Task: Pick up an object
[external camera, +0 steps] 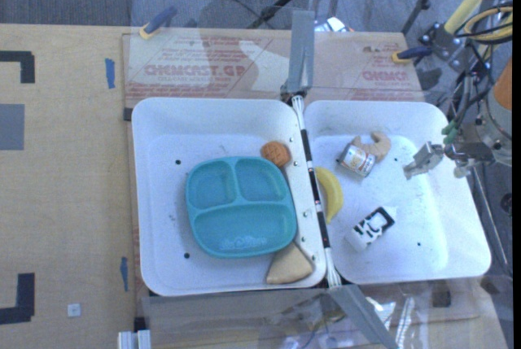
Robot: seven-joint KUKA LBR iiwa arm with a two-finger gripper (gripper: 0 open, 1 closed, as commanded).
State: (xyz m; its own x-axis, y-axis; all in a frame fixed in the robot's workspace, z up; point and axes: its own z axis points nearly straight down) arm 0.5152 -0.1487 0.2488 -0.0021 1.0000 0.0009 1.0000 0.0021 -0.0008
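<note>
Nearest the camera, at the bottom middle of the frame, a tan wedge of bread (289, 268) is seen in the left bin (155, 201), touching the lower right corner of a teal plate (240, 207) with three parts. Just above the plate's upper right corner, a small orange ball (276, 152) is found.

A yellow banana (330, 191) is laid along the wall between the two bins, on the side of the right bin (456, 250). A small black and white box (371, 225) is placed near the lower middle of that bin. Toward the upper middle of the right bin, a little can (356, 159) is seen lying on its side, and a tan curved pastry (378, 144) is touching it.

The gripper (423, 159) is held at the right of the frame, above the bare right part of the right bin, well apart from every object. Nothing is seen between its fingers. Whether the fingers are open or closed cannot be told, because they are too small and blurry.

Several things could go wrong. If the can is picked, it could be rolled away, because it is round and lying down. The pastry could be pushed along with it, because the two are touching. The banana could be missed, because it is pressed close to the wall and little room is left for a finger. The box looks like the easiest pick, but it could be tipped if it is grabbed by one corner.
</note>
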